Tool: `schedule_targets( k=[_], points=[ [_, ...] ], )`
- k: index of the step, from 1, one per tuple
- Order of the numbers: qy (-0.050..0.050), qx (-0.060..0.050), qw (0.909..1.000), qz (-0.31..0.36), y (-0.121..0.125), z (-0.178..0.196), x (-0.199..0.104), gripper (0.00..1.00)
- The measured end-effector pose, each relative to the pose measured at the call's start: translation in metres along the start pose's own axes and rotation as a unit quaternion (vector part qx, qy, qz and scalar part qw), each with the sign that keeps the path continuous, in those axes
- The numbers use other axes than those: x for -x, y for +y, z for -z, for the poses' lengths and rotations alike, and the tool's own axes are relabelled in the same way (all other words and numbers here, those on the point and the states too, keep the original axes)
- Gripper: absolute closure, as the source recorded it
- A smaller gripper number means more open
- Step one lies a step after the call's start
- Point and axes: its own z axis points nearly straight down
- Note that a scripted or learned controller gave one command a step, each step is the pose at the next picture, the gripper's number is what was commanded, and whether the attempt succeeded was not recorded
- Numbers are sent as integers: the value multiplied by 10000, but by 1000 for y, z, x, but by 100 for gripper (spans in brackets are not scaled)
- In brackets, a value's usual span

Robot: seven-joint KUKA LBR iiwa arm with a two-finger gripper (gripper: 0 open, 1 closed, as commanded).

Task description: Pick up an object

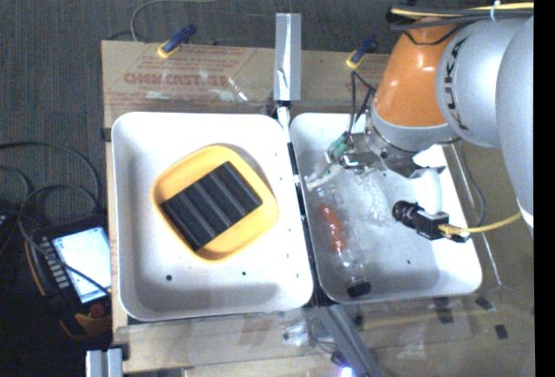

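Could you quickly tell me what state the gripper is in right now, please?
Gripper: low over the right bin, near its top-left corner; its state cannot be told from this view.

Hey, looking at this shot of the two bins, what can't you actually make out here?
- Gripper: in the camera view the orange band and wrist cover it; open or shut cannot be told.
- Clear plastic bottle in the right bin: transparent against white, so its outline is vague.
- Back of the right bin: hidden under the arm.
- Yellow tray in the left bin: its underside is unseen.
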Motion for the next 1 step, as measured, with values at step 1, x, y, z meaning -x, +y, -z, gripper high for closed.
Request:
schedule_targets(
  k=[1],
  points=[
    [-16, 67, 9999, -107, -45, -80, 55, 0]
  ],
)
